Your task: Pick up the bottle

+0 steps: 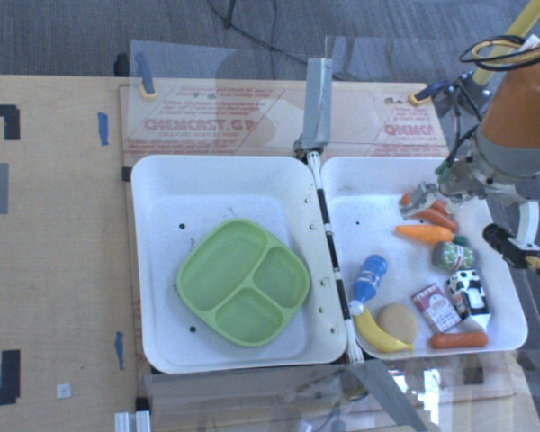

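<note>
Bottle (370, 278): blue, lying in right bin (360, 180), left part, just above banana (380, 332), well apart from gripper (420, 196). Gripper: upper right of the bin, over 1 carrot (424, 234); finger state cannot be told.

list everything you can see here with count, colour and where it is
bins: 2, white, side by side on the bench
tray: 1, green, three compartments, in the left bin
bottle: 1, blue with white cap, lying near the right bin's left wall
banana: 1, yellow, right bin's front left corner
round item: 1, tan, touching the banana
carrot: 1, orange, middle of the right bin
green item: 1, green, right of the carrot
red box: 1, red and white, front of the right bin
cow toy: 1, black and white, beside the red box
sausage: 1, red-orange, along the right bin's front edge
arm: 1, grey with orange band, at right
gripper: 1, grey, over the right bin's back, above orange items
</note>
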Robot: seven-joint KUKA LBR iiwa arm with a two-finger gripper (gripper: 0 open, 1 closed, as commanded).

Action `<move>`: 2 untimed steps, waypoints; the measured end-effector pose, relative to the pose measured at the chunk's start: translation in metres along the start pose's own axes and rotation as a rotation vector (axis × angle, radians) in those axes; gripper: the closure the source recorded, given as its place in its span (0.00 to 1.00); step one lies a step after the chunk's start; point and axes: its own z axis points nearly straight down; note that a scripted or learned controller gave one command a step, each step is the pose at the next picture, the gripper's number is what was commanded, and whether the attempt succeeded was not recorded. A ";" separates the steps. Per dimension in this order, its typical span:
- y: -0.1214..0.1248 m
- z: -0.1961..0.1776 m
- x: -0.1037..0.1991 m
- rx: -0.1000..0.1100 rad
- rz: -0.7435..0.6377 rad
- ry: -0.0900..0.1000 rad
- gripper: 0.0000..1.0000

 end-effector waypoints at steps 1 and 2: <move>0.000 0.000 0.000 -0.001 0.000 0.000 0.00; -0.026 0.009 -0.021 0.000 -0.074 0.000 0.00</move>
